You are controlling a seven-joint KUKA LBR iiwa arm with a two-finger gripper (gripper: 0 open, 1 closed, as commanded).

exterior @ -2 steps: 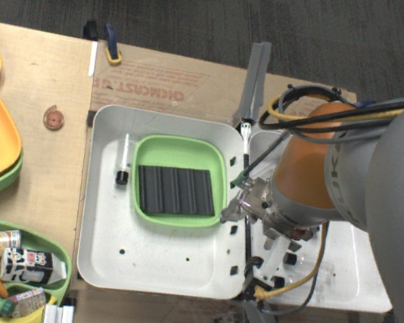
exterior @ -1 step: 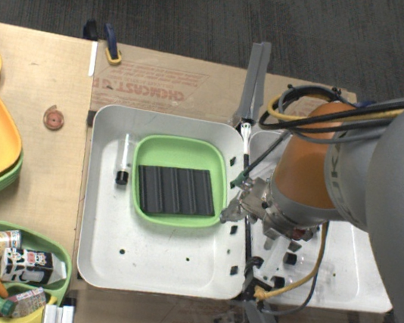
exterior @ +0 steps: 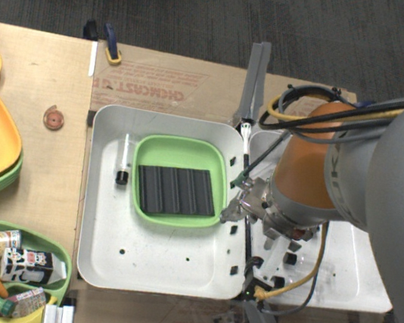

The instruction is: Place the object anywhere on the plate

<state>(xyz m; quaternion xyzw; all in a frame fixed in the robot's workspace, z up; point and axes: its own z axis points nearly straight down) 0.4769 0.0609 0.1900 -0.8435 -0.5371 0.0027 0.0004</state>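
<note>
The dark ribbed slab (exterior: 175,191) lying flat on the green plate (exterior: 185,151) looks light, stiff and grippy, best pinched across an edge; whether the gripper (exterior: 281,239), right of the plate, is apart or together I cannot tell.

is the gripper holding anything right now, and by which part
Cannot be told: the arm's wrist hides the grasp from above. The dark ridged object lies on the green plate, apart from the arm.
</note>
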